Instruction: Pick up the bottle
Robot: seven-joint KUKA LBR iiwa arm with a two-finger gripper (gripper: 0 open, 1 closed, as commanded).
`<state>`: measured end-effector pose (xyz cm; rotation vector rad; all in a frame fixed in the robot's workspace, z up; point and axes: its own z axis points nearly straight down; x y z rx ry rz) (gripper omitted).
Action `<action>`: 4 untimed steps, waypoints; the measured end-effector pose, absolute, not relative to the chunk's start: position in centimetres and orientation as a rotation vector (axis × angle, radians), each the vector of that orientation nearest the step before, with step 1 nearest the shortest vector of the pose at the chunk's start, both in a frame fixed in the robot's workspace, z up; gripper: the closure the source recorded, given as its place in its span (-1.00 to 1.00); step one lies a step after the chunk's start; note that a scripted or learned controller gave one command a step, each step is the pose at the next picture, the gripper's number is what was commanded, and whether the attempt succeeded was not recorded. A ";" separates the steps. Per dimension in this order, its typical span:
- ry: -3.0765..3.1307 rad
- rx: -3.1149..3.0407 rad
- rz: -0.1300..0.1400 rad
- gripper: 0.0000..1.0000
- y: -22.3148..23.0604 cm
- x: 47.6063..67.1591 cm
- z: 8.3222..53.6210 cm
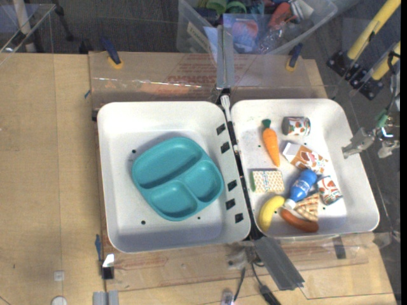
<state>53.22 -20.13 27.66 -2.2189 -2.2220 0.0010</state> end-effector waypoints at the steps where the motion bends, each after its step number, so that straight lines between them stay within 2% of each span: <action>1: -2.240 -2.200 0.001 -1.00 -18.4 57.6 12.7; 2: -2.290 -2.165 -0.007 -1.00 -14.7 53.5 9.0; 3: -2.292 -2.174 -0.010 1.00 -14.9 53.7 10.1; 4: -2.397 -2.031 -0.001 1.00 -8.3 59.6 18.5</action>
